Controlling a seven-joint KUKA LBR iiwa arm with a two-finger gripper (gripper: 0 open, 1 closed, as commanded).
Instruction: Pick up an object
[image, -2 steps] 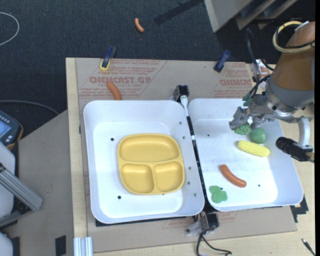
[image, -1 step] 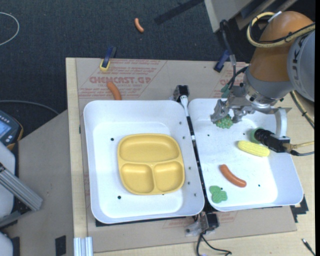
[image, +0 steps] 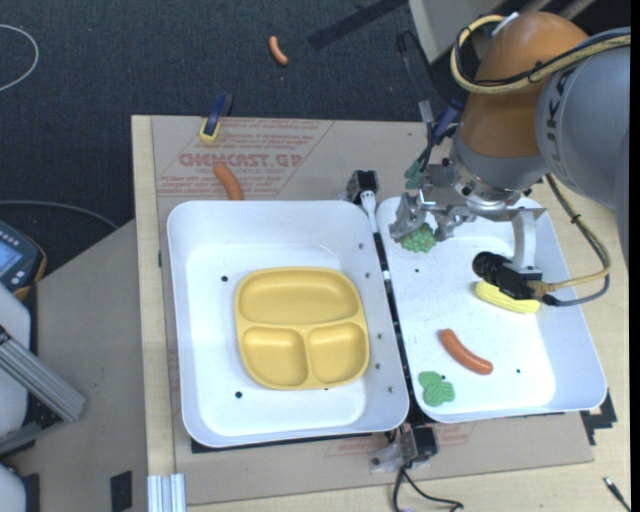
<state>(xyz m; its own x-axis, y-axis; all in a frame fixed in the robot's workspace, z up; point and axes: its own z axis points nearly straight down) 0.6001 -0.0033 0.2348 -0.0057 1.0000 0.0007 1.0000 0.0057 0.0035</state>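
Sausage (image: 465, 352) lies flat, long axis running upper-left to lower-right.

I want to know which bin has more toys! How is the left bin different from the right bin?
The left bin holds one big thing, a yellow divided tray; the right bin holds several small ones: a sausage, a banana and green pieces. The gripper is over the right bin, by a green piece, not over the left bin. Both bins are white and shallow.
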